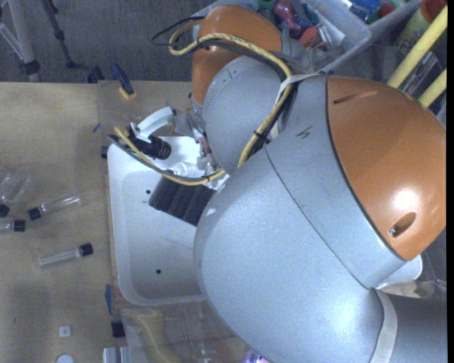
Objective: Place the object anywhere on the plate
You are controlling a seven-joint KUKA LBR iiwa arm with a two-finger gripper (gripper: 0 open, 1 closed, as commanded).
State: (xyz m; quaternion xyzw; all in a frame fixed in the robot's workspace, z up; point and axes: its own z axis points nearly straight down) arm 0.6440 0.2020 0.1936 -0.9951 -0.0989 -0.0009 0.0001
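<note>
The grey and orange arm (319,213) takes up most of the view and hides most of both bins. Its wrist, with a white flange (157,122) and yellow cables (152,162), reaches down into the left white bin (135,244). A black ribbed part that looks like the gripper (177,200) sits low over the bin's upper floor, partly hidden under the arm's shell. Nothing can be made out between its ends. The bare part of the bin floor shows two small dark specks.
Several clear vials with black caps (65,254) lie on the wooden bench left of the bin. A blue clamp (125,85) sits at the bench's far edge. A clear box of colourful items (333,18) and a yellow pole (420,48) stand at the top right.
</note>
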